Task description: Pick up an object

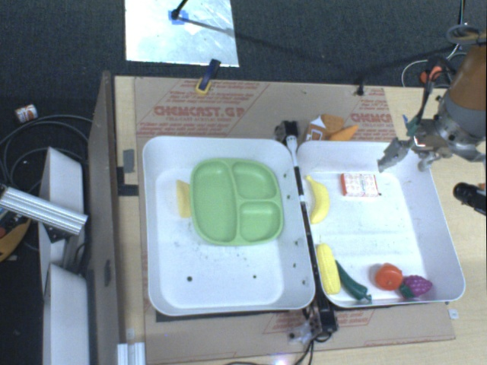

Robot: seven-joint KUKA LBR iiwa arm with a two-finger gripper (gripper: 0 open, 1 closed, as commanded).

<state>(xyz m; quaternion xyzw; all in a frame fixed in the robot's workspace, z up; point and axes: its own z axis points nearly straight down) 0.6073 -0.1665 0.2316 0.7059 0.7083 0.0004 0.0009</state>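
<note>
Nearest candidate: small flat white card box with red print (360, 185), lying in the right white plastic bin (437, 226) just below and left of the pincer (396, 157). Probably light and stiff but low-lying, so best nipped across its short edges. Farther below: curved yellow plastic banana (319, 201), likely smooth and slippery. Pincer poised above the bin's far rim, touching nothing visible; opening impossible to tell.

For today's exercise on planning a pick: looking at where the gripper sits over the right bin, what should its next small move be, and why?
Probably shift the gripper a little toward the bin's middle and down over the red-and-white packet. It hovers at the right bin's far edge with nothing visibly held, and that packet is the nearest object, lying flat and apart from the banana.
</note>
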